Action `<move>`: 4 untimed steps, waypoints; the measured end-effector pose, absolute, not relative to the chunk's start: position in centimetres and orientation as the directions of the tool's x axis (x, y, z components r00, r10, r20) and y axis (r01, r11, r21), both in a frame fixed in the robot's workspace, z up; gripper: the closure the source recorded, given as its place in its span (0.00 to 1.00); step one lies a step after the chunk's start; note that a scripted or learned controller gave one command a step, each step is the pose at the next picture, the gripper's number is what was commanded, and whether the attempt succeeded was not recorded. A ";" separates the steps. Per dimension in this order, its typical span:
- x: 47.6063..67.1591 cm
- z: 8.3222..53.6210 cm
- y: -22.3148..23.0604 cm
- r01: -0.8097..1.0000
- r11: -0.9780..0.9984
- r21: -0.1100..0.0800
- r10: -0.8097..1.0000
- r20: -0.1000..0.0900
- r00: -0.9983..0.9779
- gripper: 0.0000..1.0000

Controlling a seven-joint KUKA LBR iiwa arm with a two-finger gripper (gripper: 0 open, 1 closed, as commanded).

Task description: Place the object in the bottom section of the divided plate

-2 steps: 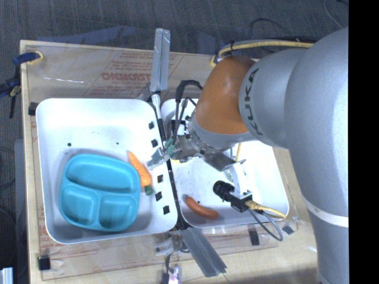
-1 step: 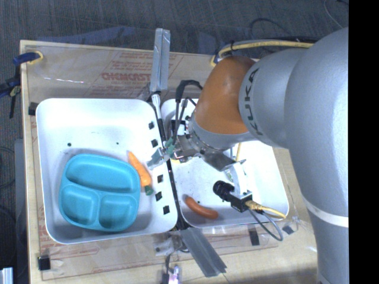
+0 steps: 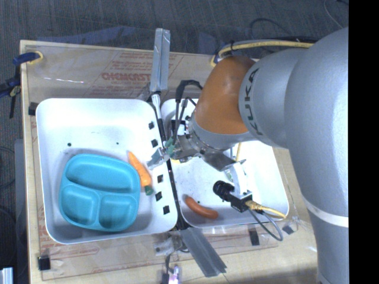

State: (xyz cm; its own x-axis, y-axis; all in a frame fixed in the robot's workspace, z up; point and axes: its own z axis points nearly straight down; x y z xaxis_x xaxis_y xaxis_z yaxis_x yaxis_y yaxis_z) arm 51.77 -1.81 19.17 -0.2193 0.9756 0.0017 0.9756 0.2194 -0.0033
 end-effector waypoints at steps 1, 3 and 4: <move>51.8 19.2 -1.8 0.976 0.219 -0.003 0.976 0.002 -0.219 0.00; 51.8 19.2 -1.8 0.976 0.219 -0.003 0.976 0.002 -0.219 0.00; 51.8 19.2 -1.8 0.976 0.219 -0.003 0.976 0.002 -0.219 0.00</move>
State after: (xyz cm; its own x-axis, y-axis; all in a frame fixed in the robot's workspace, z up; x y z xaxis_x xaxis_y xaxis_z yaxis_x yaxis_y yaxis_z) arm 51.77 -1.81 19.17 -0.2193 0.9756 0.0017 0.9756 0.2193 -0.0033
